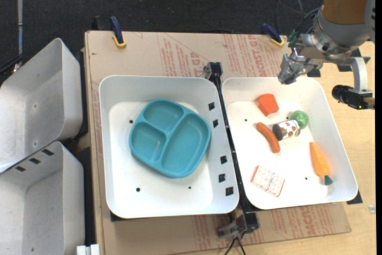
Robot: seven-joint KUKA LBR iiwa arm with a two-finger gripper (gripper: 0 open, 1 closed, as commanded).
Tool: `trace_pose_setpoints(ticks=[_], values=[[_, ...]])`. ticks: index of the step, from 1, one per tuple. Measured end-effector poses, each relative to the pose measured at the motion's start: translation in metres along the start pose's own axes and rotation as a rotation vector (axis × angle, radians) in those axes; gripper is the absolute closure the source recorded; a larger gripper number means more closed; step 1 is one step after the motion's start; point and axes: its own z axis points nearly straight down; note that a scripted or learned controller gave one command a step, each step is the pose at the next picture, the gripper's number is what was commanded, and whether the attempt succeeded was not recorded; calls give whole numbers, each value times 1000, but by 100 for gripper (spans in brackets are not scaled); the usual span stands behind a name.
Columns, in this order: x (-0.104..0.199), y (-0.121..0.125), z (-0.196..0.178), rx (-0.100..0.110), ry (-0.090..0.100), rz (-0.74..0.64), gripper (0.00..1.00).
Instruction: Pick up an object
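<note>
My gripper [290, 71] hangs above the far edge of the right bin [340, 152], near its back rim, with nothing seen between its fingers. Below and in front of it lie an orange block [268, 104], a green ball [299, 118], a small dark can with a white label [287, 129], a brown sausage [268, 136], an orange carrot [320, 162] and a white card with red print [267, 180]. The orange block is the nearest item to the gripper.
The left bin [113, 152] holds a teal divided plate [170, 137]. Black clips run along the seam between the bins [222, 128]. Two more white bins [36, 104] stand off the bench at the left. Clamps [117, 33] sit on the bench's back edge.
</note>
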Motion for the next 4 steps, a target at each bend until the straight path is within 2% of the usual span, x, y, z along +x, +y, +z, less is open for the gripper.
trace_pose_setpoints(ticks=[2, 4], values=[[85, -29, 27, 1, 0, 0, 100], [198, -57, 41, 1, 1, -2, 100]])
